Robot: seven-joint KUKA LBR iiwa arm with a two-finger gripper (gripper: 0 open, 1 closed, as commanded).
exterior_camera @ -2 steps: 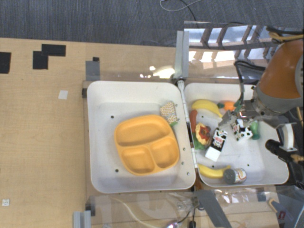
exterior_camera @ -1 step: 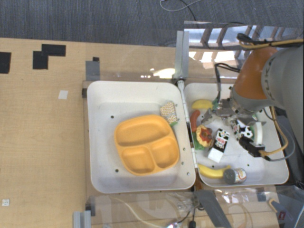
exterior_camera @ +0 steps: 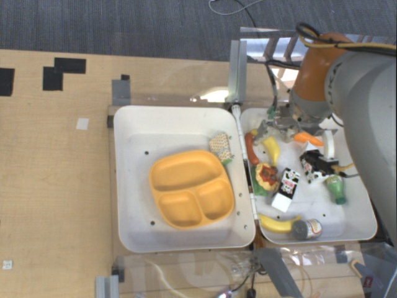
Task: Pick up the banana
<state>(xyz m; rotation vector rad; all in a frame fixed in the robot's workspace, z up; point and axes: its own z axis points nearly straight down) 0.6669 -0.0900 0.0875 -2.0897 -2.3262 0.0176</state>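
1. the grey arm with an orange band [exterior_camera: 316, 67] reaches in from the right and comes down over the far part of the right shallow white bin [exterior_camera: 366, 225].
2. its gripper [exterior_camera: 286, 124] sits low above the toys at that bin's far end; whether the jaws are wide or narrow cannot be told, since the wrist hides them.
3. the yellow curved toy banana [exterior_camera: 276, 223] lies on its side at the near edge of the right bin, well apart from the gripper and untouched.
4. a round grey tin can with a red label [exterior_camera: 307, 229] lies touching the banana's right end.
5. a small black-and-white carton [exterior_camera: 286, 189] rests just beyond the banana, beside a red and yellow round toy [exterior_camera: 267, 176].
6. a second, smaller yellow piece [exterior_camera: 271, 149] lies just below the gripper, next to a red sausage-shaped toy [exterior_camera: 249, 146] by the bin's left wall.
7. a black-and-white cow figure [exterior_camera: 315, 165], an orange carrot-shaped toy [exterior_camera: 308, 139] and a green bottle-shaped toy [exterior_camera: 337, 189] lie on the right side of the bin.
8. the left shallow white bin [exterior_camera: 133, 228] holds an orange three-compartment plastic tray [exterior_camera: 191, 188], with a small speckled beige object [exterior_camera: 219, 144] at the tray's far right corner.
9. both bins rest on the pale wooden counter [exterior_camera: 56, 185].
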